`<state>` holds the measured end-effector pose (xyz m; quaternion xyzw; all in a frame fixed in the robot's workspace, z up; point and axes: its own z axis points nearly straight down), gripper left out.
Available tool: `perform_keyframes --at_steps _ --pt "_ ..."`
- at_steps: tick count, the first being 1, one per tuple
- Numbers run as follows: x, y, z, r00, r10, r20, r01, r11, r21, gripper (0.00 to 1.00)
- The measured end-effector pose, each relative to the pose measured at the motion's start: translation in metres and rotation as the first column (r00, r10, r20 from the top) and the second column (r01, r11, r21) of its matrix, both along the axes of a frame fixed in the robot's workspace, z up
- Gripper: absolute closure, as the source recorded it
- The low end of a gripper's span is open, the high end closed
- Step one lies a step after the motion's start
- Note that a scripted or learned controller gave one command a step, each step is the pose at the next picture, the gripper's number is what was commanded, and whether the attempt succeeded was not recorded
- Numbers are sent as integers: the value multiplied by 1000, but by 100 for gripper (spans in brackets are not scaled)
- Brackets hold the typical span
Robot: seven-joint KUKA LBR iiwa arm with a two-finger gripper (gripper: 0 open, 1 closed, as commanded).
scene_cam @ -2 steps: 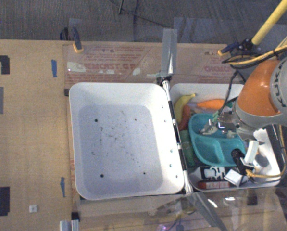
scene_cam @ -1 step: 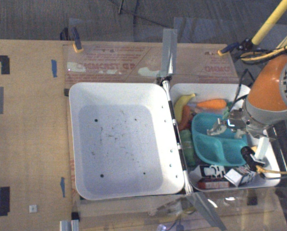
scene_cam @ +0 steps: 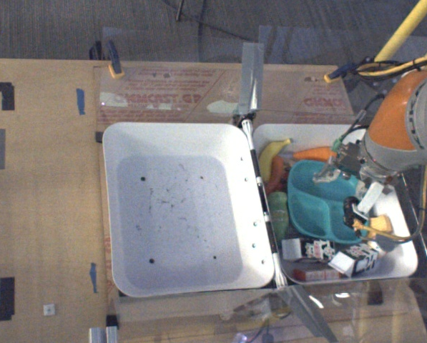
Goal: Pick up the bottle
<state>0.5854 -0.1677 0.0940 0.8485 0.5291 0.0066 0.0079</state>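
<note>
Pincer [scene_cam: 350, 181] first: hangs low over the right bin [scene_cam: 406, 259], just above the dish [scene_cam: 315, 209]. Cannot tell if released or clenched, too blurry and partly hidden by the arm [scene_cam: 403, 120]. Holds nothing that can be seen.

Looks like the bottle [scene_cam: 277, 216] is the green thing on the far side of the dish from the pincer, away from the arm. Lies squeezed between the dish and the wall shared with the left bin [scene_cam: 120, 206]. Hard to be sure, since only a small part peeks out. Not picked up yet.

Near it, going along that same wall: a red thing [scene_cam: 274, 182] and a banana [scene_cam: 272, 157]. Closer to the pincer, by the top rim of the dish: a carrot [scene_cam: 315, 153]. Below the pincer, toward the front of the bin: some small boxes [scene_cam: 310, 250]. Right beside the pincer, on the arm's side: a yellow toy [scene_cam: 378, 225].

To do this step well, as a guess: lift a little so as not to bump the dish. Slide across the dish toward the shared wall. Stop right over the green thing. Turn so the squeeze goes across its thin side, not along its length. Go down slowly into the tight gap. Watch out for the wall and the dish rim, both very close. Grab gently, then lift straight up.
</note>
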Motion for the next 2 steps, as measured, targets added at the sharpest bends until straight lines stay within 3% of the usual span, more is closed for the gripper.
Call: perform_keyframes --at_steps 1,2 --pt "60 16 45 971 -239 -20 239 971 6 0" --pt "74 0 95 986 -166 -19 166 986 5 0"
